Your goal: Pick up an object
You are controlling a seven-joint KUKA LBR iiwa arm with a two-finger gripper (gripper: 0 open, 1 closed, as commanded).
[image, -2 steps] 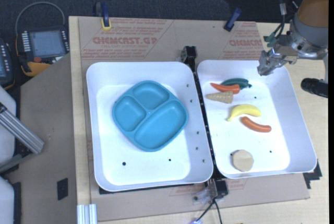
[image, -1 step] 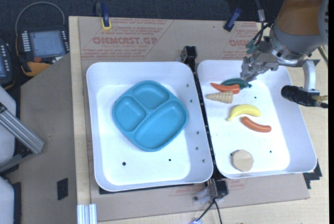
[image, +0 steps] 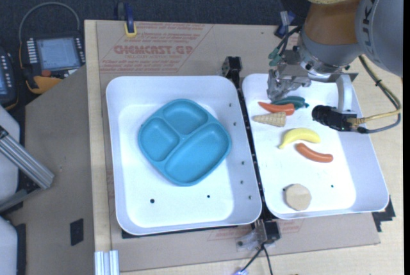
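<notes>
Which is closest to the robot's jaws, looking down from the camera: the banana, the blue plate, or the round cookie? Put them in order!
Measured from the gripper, at the back of the right bin:
1. Banana, just in front of it in the right bin.
2. Blue plate, across in the left bin.
3. Round cookie, at the right bin's front edge.
</notes>
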